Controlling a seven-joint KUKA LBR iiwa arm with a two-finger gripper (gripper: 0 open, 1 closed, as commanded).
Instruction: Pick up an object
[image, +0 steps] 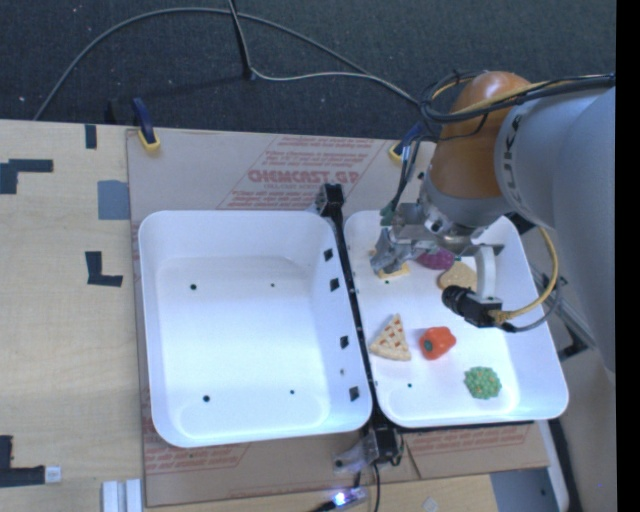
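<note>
The grey two-finger gripper (390, 260) hovers low in the right white plastic bin (530, 395), above the wedge-shaped yellow pizza slice (391, 340) (finger state unclear).

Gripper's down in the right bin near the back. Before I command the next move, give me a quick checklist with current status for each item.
1. Gripper over the right bin, not the left bin: ok.
2. Something directly at the fingertips: ok, a pale piece lies just under them.
3. That piece actually between the fingers: cannot tell.
4. Neighbours near the target: not ok, a purple item and a tan cookie-like piece lie close beside it, partly under the wrist.
5. Other targets lying apart: ok, pizza slice, red pepper and green lump sit apart from each other.
6. Divider wall clearance: ok, gripper sits right of it.
</note>
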